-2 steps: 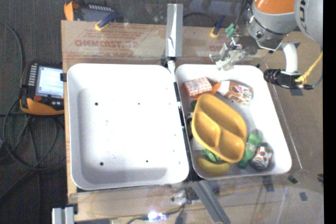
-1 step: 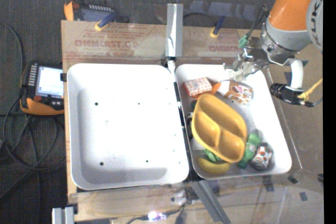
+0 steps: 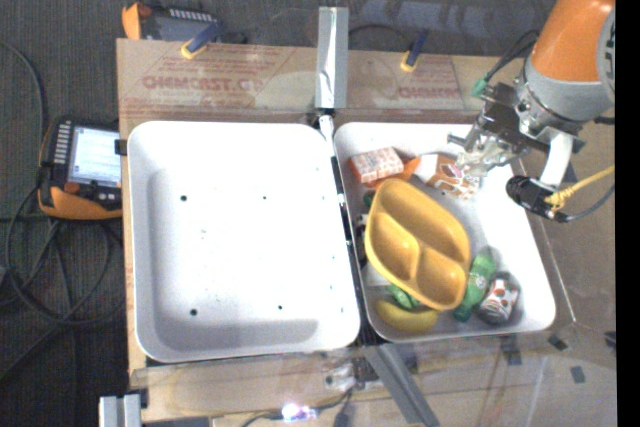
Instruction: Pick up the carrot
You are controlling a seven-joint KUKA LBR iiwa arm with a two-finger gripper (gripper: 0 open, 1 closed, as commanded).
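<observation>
A small orange piece that looks like the carrot [image 3: 411,161] lies at the back of the right bin [image 3: 535,245]. It sits between an orange-and-white packet [image 3: 375,164] and the yellow divided dish [image 3: 418,243], and is partly hidden by the dish's rim. My gripper [image 3: 482,153] hangs over the bin's back right corner, to the right of the carrot and apart from it. It is just above a red-and-white wrapper [image 3: 456,179]. Nothing can be seen held in it.
The yellow dish leans across the middle of the right bin over a banana [image 3: 405,315], a green bottle [image 3: 479,279] and a can [image 3: 499,298]. The left bin [image 3: 150,215] is beside it. A metal post [image 3: 331,55] stands behind the divider.
</observation>
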